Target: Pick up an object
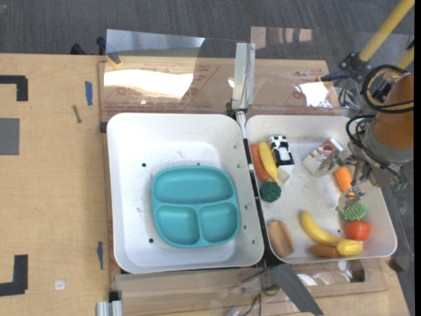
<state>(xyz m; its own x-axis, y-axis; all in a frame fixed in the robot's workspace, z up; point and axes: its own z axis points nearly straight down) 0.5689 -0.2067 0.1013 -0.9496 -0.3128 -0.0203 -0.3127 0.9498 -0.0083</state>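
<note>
Above the right bin [388, 242], we see the tool [360, 176] hanging close over a small orange carrot [343, 178] near the far right wall; whether it is spread or closed we cannot tell. We judge the carrot light, stiff and slick plastic, best pinched across its thick middle.

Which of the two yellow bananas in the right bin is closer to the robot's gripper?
The curved banana near the bin's front edge is closer to the gripper. The other banana lies at the bin's left wall, beside the divider, farther away.
</note>
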